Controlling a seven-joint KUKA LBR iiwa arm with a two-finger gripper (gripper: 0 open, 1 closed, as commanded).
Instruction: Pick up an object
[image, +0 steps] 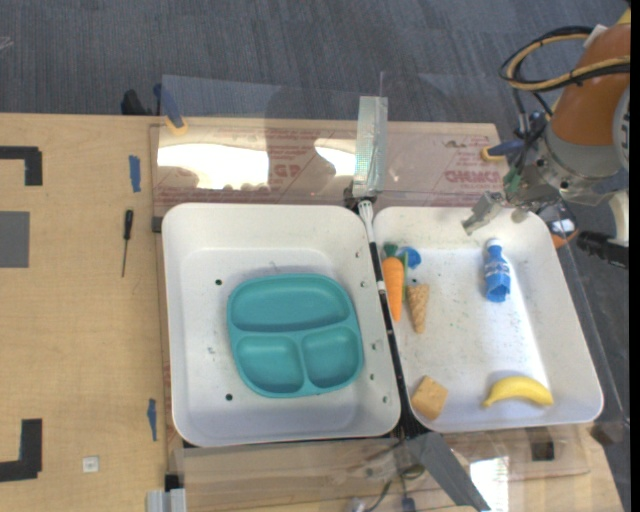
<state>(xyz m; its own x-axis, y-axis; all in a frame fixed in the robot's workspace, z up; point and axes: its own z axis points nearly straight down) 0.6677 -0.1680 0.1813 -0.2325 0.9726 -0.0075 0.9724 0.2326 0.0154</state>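
Tool over right bin's far edge, grip state unclear, blue bottle lying just below it, banana well apart at near corner, carrot by left wall

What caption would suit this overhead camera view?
End effector poised over right bin holding blue bottle, carrot and banana; teal tray in left bin.

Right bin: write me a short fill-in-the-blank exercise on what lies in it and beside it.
1. The banana lies in the ____ bin.
2. The teal divided plate has ____ compartments.
3. The object lying closest below the claw is the ____ bottle.
4. The carrot lies against the right bin's ____ wall.

Missing words: right; three; blue; left
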